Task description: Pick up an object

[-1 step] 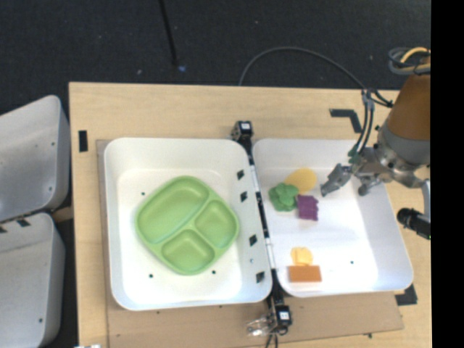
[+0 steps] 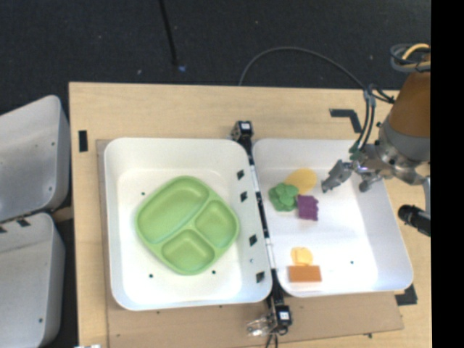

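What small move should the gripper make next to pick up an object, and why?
Probably a short move toward the yellow piece, then down. The gripper hangs open over the right bin with nothing between its fingers, and that piece lies nearest to it. The green piece and purple piece crowd each other, so they seem harder to grasp.

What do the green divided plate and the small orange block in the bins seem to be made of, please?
Green divided plate: probably moulded plastic, with a smooth, uniform colour and soft sheen on the rounded compartment rims. Orange block: possibly plastic or foam, matte and flat-sided; too small to tell.
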Controlling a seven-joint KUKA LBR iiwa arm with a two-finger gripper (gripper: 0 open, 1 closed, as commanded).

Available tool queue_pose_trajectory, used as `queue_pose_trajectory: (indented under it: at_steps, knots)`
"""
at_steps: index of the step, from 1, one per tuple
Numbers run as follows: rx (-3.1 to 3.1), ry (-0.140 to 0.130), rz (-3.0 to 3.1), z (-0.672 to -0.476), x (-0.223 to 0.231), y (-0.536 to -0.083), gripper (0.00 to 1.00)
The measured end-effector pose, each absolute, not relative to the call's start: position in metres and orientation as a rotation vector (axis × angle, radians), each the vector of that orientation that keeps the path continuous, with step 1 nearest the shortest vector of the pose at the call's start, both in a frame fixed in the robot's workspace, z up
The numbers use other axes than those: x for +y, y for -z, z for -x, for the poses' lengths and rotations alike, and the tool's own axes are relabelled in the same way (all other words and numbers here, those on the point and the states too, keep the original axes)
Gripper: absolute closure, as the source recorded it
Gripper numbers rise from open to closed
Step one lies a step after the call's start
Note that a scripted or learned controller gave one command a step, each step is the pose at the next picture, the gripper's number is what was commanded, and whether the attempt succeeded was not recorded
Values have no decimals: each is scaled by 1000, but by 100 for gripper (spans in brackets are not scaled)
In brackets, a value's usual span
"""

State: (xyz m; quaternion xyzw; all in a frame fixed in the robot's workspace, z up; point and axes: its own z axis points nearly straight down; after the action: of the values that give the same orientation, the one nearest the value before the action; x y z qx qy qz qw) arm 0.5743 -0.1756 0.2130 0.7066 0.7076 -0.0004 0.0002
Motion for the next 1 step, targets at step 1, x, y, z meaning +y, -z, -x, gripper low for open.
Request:
queue_pose_trajectory:
  at_steps: [1]
  knots:
    - [2224, 4, -2222, -573, -167, -161, 0]
